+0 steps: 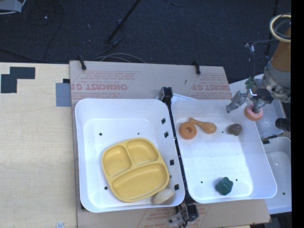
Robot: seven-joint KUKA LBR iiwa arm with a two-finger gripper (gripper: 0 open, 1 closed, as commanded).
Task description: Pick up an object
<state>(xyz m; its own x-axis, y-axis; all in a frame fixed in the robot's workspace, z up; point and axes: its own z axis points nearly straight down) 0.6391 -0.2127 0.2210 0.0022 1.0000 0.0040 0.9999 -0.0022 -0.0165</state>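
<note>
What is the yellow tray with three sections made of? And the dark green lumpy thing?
The yellow three-section tray looks like moulded plastic: one even colour, smooth rounded walls, a soft sheen. The dark green lumpy thing could be rubber or soft plastic: dull, bumpy surface, no shine. It is too small to be sure.

I have one fixed camera, mounted above the table (38,151), looking down at a slant from some way off. It takes in both bins, left bin (90,113) and right bin (256,151), whole; the arm (280,56) enters from its right.
</note>
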